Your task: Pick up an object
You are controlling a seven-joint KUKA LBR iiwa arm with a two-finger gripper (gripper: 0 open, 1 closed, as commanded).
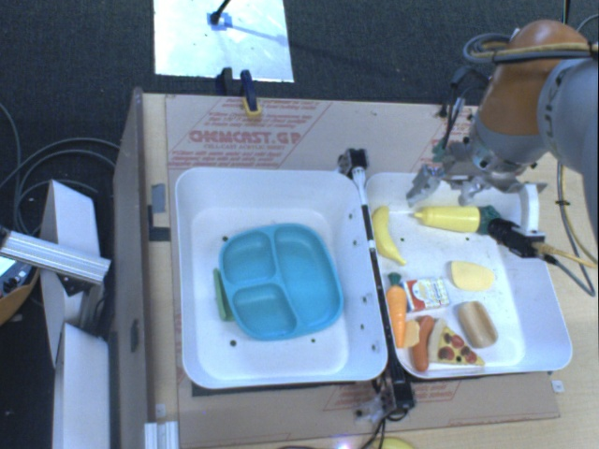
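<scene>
The grey arm's two-finger hand [447, 183] hangs over the far edge of the right white bin [552, 330], fingers spread apart with nothing between them. Just near of it lies a yellow plastic mustard bottle [447, 218], beside a yellow toy banana [385, 235]. In the left white bin [192, 279] sits a blue divided plastic tray [279, 280].

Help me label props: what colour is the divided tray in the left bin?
Light blue divided tray, seen in the camera view.

Grey arm [562, 101] with orange band [524, 73], black cables, metallic pincer [447, 187].
</scene>
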